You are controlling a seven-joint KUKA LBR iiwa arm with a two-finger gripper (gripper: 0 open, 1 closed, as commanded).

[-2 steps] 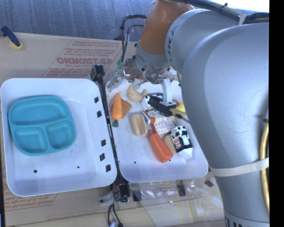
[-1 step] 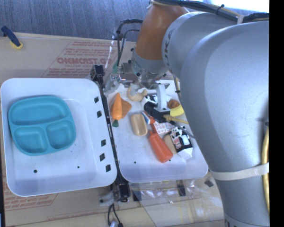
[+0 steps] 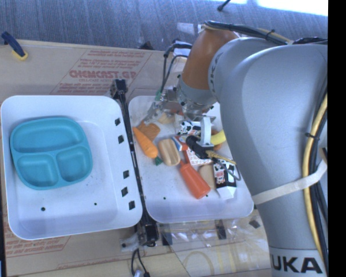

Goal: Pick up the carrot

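we see the left bin (image 3: 63, 218) with a blue divided plate (image 3: 49, 152) in it. right bin (image 3: 161, 203) holds a pile of toy food: the carrot (image 3: 145, 143) lies near its left wall, tan bread piece (image 3: 168, 152) just beside it, an orange bottle-like thing (image 3: 194, 180) further right, a yellow banana (image 3: 219, 138). the gripper (image 3: 168, 105) hangs over the bin's far end, above the carrot; we cannot tell its state.

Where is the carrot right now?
The carrot lies in the right bin, near its left wall, just left of the tan bun.
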